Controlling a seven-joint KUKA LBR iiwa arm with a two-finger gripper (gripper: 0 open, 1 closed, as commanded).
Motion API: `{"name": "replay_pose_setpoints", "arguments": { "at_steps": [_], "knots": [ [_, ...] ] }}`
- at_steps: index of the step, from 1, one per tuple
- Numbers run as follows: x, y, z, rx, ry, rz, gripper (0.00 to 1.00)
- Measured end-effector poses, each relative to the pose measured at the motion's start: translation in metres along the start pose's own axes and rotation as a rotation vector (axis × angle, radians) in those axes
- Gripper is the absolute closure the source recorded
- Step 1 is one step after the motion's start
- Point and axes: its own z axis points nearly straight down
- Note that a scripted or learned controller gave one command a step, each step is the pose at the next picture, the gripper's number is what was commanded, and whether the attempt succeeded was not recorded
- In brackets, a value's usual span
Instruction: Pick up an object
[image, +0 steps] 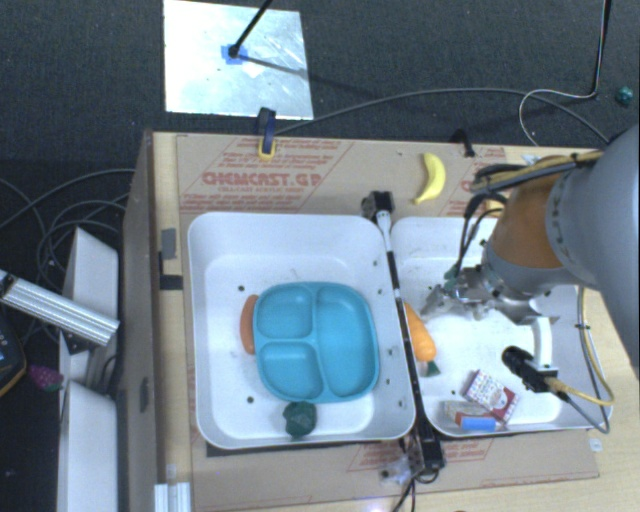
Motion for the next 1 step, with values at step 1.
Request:
{"name": "replay_pose_setpoints", "arguments": {
  "at_steps": [1],
  "knots": [
    [-0.0071, 0.0733, 0.0086, -0.002, -0.001, -0.001, 0.0]
  ]
}}
